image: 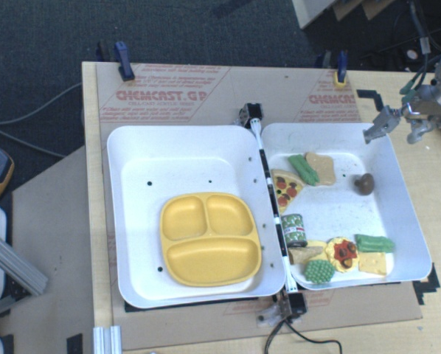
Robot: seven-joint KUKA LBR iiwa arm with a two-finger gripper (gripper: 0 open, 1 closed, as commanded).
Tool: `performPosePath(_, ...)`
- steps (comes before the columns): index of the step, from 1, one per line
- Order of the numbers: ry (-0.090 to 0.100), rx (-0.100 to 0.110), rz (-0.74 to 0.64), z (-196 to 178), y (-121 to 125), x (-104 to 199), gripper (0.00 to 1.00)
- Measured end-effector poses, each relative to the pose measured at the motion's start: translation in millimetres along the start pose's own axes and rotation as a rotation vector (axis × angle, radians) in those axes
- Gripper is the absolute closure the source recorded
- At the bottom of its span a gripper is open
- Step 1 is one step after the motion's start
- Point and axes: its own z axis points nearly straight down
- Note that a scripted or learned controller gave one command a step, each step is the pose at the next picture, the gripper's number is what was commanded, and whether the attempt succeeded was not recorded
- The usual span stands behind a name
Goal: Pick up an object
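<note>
The right bin (pixel 397 198) holds toy food: a green pickle (pixel 304 168) lying against a tan bread slice (pixel 324 168), a pizza slice (pixel 285 187), a small brown ball (pixel 364 184), a green can (pixel 293 229), a cluster of peas (pixel 320 272), a yellow piece with red on top (pixel 344 251), and a green strip (pixel 374 243) on a cheese wedge (pixel 374 263). My gripper (pixel 399 126) hangs over the bin's far right corner, open, with nothing between its fingers. It is up and right of the brown ball.
A yellow divided plate (pixel 209 238) lies in the left bin (pixel 132 168). Two blue clamps (pixel 122 59) grip the far edge of the board. A black hinge strip (pixel 268 190) runs between the bins. Cables trail off the near edge.
</note>
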Motion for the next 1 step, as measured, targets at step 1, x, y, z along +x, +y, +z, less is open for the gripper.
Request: performPosePath(1,0.01,0.018,0.005,188.1,-97.3,-40.7,0.0)
